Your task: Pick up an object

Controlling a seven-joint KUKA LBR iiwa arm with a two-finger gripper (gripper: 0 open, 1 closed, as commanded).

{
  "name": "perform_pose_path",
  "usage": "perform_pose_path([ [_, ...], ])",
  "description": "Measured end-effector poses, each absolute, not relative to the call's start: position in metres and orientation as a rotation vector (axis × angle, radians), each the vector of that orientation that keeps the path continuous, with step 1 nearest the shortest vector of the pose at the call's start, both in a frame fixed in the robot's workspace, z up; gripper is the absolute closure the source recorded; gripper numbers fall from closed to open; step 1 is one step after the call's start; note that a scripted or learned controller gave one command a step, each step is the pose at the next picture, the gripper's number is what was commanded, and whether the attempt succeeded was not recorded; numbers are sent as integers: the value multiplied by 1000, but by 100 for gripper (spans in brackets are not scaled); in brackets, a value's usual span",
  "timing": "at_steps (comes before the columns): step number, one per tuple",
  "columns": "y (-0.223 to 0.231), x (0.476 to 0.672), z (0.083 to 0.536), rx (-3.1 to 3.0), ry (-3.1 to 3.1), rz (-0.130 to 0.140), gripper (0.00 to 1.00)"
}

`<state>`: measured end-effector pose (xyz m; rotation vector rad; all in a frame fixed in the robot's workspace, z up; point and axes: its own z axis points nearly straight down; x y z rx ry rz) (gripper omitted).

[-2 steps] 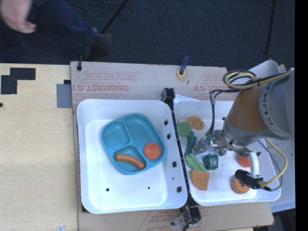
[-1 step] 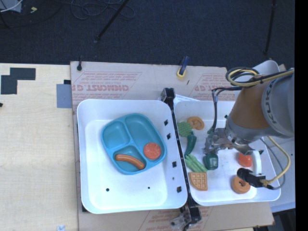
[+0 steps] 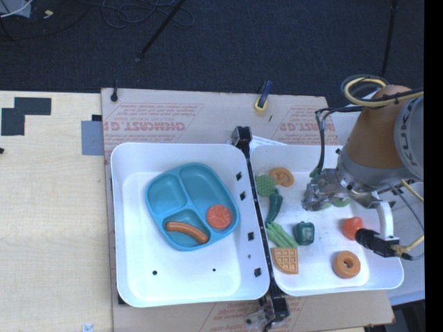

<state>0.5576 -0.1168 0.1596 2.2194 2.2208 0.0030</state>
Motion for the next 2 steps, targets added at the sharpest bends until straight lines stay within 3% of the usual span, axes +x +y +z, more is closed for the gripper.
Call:
perform_pose_path([
  [1,-107,557,212,2219,2221,3,100],
  [2,-108,557,228,2221,2223,0,100],
])
